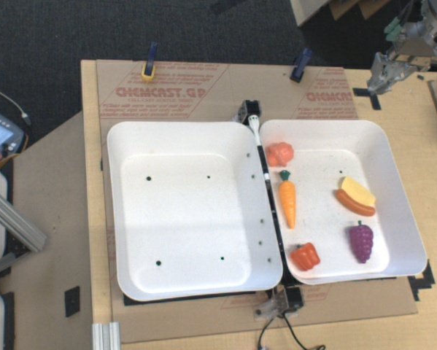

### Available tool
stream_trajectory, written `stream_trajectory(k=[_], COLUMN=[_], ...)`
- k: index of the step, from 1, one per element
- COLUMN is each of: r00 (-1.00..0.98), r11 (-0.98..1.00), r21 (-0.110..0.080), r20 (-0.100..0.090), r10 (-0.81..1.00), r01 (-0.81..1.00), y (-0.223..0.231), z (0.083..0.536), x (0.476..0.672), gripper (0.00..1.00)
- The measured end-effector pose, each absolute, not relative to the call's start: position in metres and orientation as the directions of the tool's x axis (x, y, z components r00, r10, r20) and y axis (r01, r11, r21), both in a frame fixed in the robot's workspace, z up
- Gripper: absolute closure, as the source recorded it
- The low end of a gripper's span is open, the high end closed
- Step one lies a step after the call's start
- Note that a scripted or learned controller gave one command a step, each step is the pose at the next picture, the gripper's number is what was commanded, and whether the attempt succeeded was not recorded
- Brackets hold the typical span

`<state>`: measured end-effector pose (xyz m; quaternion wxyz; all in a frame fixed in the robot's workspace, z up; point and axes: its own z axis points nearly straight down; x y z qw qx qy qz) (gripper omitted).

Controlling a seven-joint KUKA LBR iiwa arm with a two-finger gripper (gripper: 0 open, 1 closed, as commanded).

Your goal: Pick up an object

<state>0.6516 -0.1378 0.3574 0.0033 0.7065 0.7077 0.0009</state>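
Claw: the claw [389, 75] hangs at the upper right of the frame, above the bench [57, 195] and beyond the far edge of the right bin [393, 195]; whether it is released or clenched I cannot tell, and nothing can be seen in it.
Arm: it sits well apart from all the objects, so I judge the reach down has not begun.
Right bin: all five toy foods lie here, so any pick must come from this side.
Nearest candidates: a yellow and orange wedge [357, 197] at right of centre and purple grapes [361, 241] just below it, both apart from the walls and probably easier to approach.
Along the divider: a pink lump [279, 154] at top, a carrot [287, 203] lying lengthwise beneath it, and a red pepper [304, 256] at the lower left corner; these sit close to the bin's left wall, which could crowd a grasp.
Left bin: the left bin [123, 195] lies alongside, touching the right one.
Clamps: a yellow clamp [149, 65] and a blue clamp [301, 64] grip the cardboard sheet [203, 86] at the far edge, apparently to keep it from sliding.
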Motion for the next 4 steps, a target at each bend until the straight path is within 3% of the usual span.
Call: stream_trajectory(k=[1,2,3,4], r00=[0.006,0.0,-0.003,-0.001], r11=[-0.006,0.0,0.003,0.001], r21=[-0.009,0.0,-0.002,0.018], r20=[0.001,-0.001,0.001,-0.008], r10=[1.0,1.0,1.0,1.0], r01=[1.0,1.0,1.0,1.0], y=[-0.211,-0.208,-0.186,-0.21], z=[0.243,0.249,0.165,0.362], x=[0.606,0.609,0.652,0.668], gripper=[1.0,0.0,0.0,0.0])
